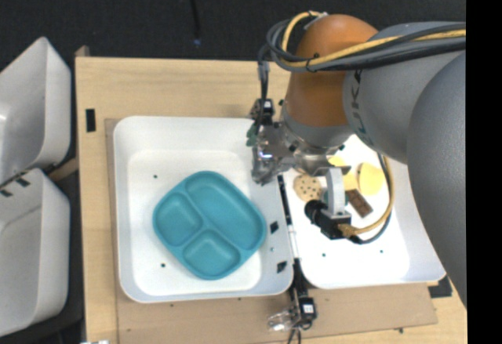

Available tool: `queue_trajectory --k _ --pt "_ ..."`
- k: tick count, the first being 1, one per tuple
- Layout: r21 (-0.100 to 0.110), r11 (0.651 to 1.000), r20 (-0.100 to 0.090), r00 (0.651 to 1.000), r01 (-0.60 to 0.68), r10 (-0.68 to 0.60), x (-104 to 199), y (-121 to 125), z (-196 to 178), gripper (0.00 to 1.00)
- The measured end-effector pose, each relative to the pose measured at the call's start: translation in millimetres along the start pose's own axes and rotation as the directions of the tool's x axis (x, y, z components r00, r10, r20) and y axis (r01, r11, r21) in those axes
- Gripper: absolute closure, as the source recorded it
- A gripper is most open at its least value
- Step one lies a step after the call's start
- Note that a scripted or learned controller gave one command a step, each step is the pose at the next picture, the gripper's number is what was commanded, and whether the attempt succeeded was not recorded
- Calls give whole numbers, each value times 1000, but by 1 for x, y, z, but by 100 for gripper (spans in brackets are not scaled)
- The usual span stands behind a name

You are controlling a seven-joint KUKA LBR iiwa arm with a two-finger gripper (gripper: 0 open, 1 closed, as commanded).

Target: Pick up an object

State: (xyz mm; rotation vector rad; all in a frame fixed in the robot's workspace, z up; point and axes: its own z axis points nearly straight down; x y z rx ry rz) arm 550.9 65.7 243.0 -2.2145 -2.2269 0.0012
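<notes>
My gripper (pixel 267 164) hangs below the orange wrist band, over the wall between the two bins. The arm hides most of it. In the right bin (pixel 376 264), just right of the gripper, lie a round tan cookie-like piece with dark dots (pixel 307 187), a yellow piece (pixel 370 178) and a small brown block (pixel 358 203). The arm covers part of these. A blue divided plate (pixel 208 223) lies flat in the left bin (pixel 137 178), down and to the left of the gripper.
The grey arm reaches in from the right and covers the far part of the right bin. The bins rest on a wooden bench (pixel 157 84). White shapes (pixel 27 123) stand off the bench at the left.
</notes>
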Motion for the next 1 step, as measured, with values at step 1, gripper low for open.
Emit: queue_trajectory --k 1 --pt "0 1000 0 1000 -3 3 -2 0 0 0"
